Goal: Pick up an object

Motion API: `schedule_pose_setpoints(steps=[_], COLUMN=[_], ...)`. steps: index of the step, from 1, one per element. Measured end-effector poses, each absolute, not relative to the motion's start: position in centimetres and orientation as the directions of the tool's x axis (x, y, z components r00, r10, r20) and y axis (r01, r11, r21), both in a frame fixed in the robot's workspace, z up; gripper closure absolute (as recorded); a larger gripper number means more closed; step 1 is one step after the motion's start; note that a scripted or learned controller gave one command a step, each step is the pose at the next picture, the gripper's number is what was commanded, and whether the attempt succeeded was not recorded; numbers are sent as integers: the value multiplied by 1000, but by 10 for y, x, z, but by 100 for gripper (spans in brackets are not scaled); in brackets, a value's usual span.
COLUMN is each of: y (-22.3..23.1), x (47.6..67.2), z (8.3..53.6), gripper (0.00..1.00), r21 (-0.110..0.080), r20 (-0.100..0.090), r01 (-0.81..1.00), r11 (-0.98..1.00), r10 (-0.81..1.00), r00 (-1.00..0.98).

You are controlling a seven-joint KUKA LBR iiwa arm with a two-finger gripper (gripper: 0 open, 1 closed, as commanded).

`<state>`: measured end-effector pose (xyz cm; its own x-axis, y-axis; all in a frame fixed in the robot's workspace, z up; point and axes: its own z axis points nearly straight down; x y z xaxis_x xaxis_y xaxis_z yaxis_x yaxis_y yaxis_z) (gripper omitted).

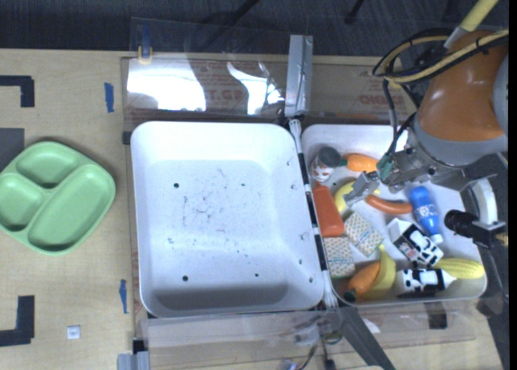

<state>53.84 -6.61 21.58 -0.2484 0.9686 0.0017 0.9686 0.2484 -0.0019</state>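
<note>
My arm (460,110) reaches into the right bin (452,300); jaws low over the clutter near a banana (353,192) and orange carrot (389,205). Jaw spread: cannot tell. Blue bottle (424,211) just beside. Left bin (161,150) alongside; green tray (52,196) on the desk.

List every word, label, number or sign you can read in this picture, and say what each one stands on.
None can be read.
Clear panel behind the left bin: reddish printed letters show through, washed out by glare, unreadable.
Blue bottle in the right bin: any label is too small to read.
Green divided plate: no marking visible.
</note>
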Motion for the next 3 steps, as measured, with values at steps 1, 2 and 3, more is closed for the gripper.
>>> schedule_pose_setpoints(steps=[1,2,3], y=[-115,-118,-119], x=[550,597,599], z=[158,87,99], gripper=[0,0,100], r21=[-1,6,12], r20=[1,-3,-6], r01=[965,956,957], r11=[261,294,291], r10=[965,956,957], r00=[-261,-293,-291])
